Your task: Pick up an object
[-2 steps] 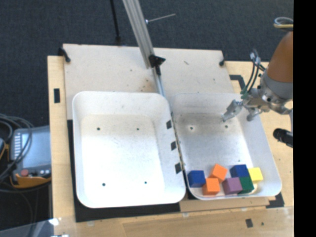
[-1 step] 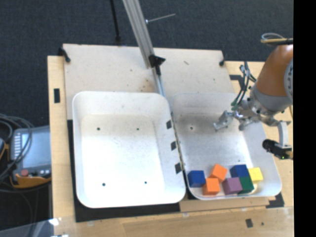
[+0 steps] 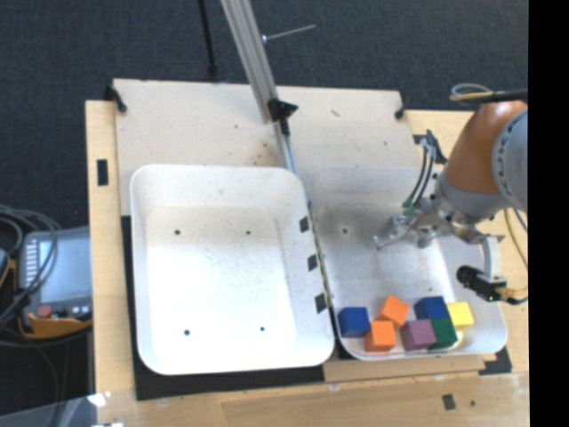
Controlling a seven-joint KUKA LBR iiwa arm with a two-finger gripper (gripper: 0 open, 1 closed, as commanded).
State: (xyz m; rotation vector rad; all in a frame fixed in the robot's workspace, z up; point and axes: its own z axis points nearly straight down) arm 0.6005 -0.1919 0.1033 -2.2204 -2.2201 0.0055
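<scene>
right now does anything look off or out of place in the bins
Nothing looks spilled or damaged. The blocks, such as the blue block and yellow block, sit bunched at the near edge of the right bin. The gripper is above bare bin floor.

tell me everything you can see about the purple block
The purple block is a small, matte cube with a solid colour. It sits flat on the floor of the right bin, in the cluster near the front wall. A green block presses against one side, an orange block sits close on the other, and a blue block lies just behind.
</scene>
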